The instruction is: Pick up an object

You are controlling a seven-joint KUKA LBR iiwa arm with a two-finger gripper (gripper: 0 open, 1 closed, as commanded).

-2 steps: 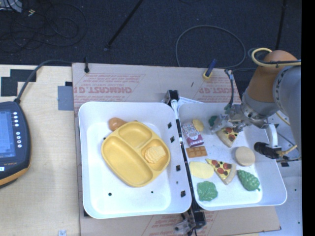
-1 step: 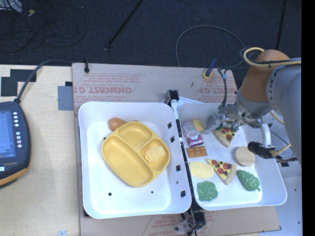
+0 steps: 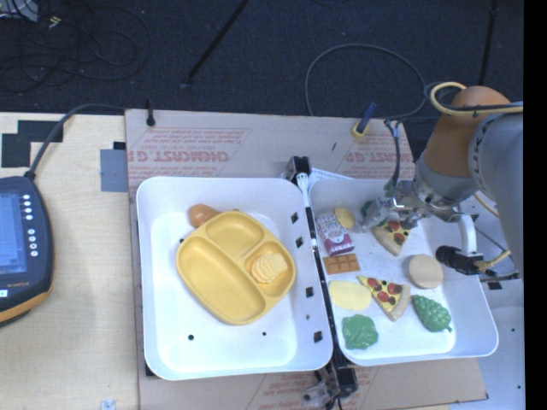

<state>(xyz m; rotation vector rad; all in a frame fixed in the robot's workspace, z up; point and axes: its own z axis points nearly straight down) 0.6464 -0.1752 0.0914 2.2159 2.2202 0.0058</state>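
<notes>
The gripper [image 3: 386,213] is hanging over the right bin [image 3: 479,336] at centre right of the frame, just above a pizza slice [image 3: 393,237]; whether its fingers are parted, I cannot tell.

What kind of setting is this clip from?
Likely a robotics lab bench: two white bins of toy food such as pizza slices, a teach pendant at left, and cables on the dark floor.

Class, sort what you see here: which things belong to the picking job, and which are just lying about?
Job: tool; pizza slice nearest it; bread roll; green lettuce piece; right bin.

Lying about: handheld control pad; loose cables; yellow divided plate in the left bin.
</notes>
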